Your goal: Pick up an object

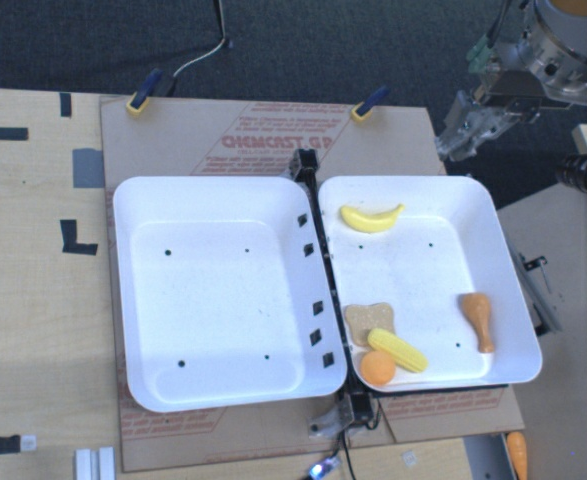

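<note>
Banana [371, 217] (far end) in right bin [493, 218]

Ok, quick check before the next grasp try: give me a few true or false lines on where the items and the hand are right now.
1. The banana lies in the right bin. True.
2. The orange sits in the left bin. False: it is in the right bin's near corner, beside the corn cob.
3. The hand is down inside a bin. False: it hangs beyond the right bin's far edge.
4. The drumstick lies near the right bin's right wall. True.
5. The bread slice touches the banana. False: they lie well apart.
</note>
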{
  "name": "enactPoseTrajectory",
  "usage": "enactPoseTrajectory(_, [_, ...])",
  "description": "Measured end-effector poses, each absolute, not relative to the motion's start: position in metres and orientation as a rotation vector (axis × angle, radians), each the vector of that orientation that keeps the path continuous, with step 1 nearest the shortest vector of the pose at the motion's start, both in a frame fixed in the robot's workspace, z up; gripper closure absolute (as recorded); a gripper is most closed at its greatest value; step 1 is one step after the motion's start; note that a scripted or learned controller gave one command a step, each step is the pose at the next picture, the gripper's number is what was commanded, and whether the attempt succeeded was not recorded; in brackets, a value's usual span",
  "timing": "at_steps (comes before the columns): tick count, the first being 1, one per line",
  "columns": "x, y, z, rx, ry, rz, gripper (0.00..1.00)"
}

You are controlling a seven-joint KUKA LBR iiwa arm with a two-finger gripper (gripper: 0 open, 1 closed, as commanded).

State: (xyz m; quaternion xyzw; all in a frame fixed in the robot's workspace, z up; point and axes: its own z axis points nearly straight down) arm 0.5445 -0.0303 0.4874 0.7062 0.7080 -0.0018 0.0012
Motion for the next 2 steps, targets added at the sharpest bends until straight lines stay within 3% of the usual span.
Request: enactPoseTrajectory(2, [0.545, -0.03, 0.507, 2.215, 2.223, -0.008, 1.0])
